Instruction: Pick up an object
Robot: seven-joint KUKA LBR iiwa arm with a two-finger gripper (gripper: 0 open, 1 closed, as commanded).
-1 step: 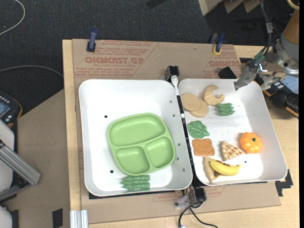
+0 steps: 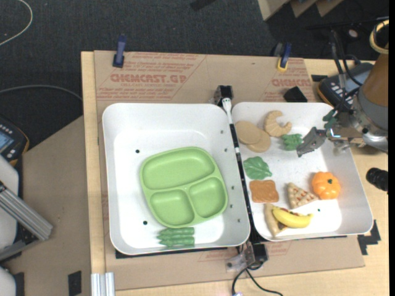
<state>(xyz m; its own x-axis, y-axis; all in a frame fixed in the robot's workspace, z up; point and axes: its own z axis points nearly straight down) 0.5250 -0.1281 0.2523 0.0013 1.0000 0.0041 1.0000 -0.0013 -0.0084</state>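
Nothing lifted yet. End effector [image 2: 311,142] low over the right bin [image 2: 355,217], just right of the broccoli floret [image 2: 291,142]; finger state impossible to tell. Pumpkin [image 2: 325,185], banana [image 2: 291,217], croissant [image 2: 276,123] lying untouched nearby. Grasp and lift remaining.

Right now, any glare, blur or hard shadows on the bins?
Camera view: lighting is even, with no blown-out glare on the white bins; soft shadows sit under the green tray and the banana; the gripper looks slightly soft; the toys are sharp.

Two blue clamps [image 2: 119,51] [image 2: 283,57] on the bench's [image 2: 185,73] far edge, white cable [image 2: 18,17] on dark floor.
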